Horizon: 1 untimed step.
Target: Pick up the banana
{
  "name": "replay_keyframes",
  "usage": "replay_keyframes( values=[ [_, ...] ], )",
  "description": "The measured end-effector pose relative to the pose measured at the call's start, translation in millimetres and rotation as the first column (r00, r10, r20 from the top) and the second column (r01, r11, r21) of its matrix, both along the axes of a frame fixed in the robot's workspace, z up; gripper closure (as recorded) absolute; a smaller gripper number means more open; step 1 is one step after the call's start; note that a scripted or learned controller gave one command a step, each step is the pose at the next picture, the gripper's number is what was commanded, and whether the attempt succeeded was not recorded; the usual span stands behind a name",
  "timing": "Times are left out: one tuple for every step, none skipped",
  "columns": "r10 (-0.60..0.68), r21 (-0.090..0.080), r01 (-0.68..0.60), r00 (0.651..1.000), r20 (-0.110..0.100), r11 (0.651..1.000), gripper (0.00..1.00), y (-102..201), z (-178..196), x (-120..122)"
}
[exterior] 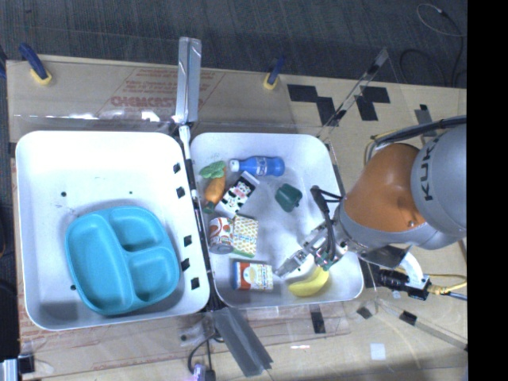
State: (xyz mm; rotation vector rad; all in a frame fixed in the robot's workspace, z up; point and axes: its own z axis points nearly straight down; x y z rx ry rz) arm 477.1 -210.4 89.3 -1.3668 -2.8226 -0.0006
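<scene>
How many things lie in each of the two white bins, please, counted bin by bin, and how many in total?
Left bin: 1, the blue tray.
Right bin: 8, namely the banana, blue bottle, carrot, black-and-white box, green cup, small can, patterned packet, juice carton.
Total: 9.

Banana [310,282]: one, yellow, short and curved, skin unbroken as far as can be seen. Lies flat on the floor of the right-hand white bin, in its near right corner, long axis running roughly left to right. Position relative to gripper [305,259]: directly beneath and just forward of the fingertips, partly overlapped by them.
</scene>
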Motion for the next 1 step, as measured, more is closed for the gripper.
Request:
replay_keyframes(
  values=[
    [0.006, 0.002, -0.006, 1.0, -0.003, 1.0, 1.0, -0.1, 7.2, 0.9]
  ],
)
